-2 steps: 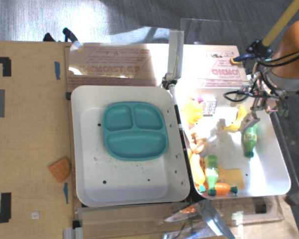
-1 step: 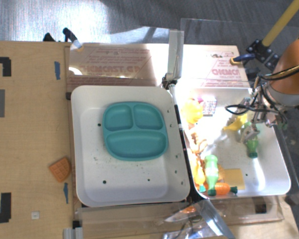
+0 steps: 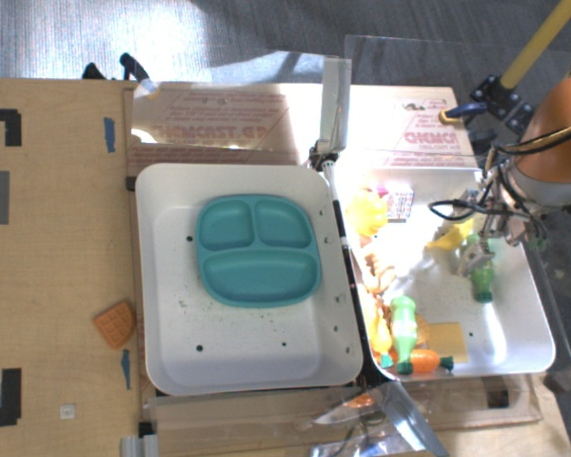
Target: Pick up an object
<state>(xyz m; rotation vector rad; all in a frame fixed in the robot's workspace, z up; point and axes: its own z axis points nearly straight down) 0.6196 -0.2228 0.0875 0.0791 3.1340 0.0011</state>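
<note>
tool low over the right bin, near a green object

camera view: two shallow white bins sit side by side on the bench; the left bin [image 3: 162, 284] carries a teal divided plate [image 3: 258, 250], lying flat near its middle, with a few dark specks on the white floor around it; the right bin [image 3: 514, 336] holds a scatter of small things; a yellow object [image 3: 366, 212] lies near the bin's left wall toward the far edge, with a small pink-and-white packet [image 3: 398, 202] just beside it; a green bottle-like object [image 3: 403, 320] stands or leans by the left wall toward the near edge, an orange carrot-like piece [image 3: 421, 361] lies at the near left corner, and a flat tan square [image 3: 445, 339] rests just beside both; some small orange bits trail along the left wall between the yellow object and the green bottle; the grey arm [image 3: 552, 150] enters from the right edge of the bench, and the tool [image 3: 478, 246] hangs over the right bin's far right part, amid dark cables; a small green object [image 3: 482, 279] lies directly below the tool, touching or nearly touching it, and a yellow piece [image 3: 449, 238] sits just to its left; whether the tool is spread or pinched cannot be told; on the cardboard-covered left part of the bench, a small waffle-like brown piece [image 3: 115, 323] lies outside the left bin.
</note>
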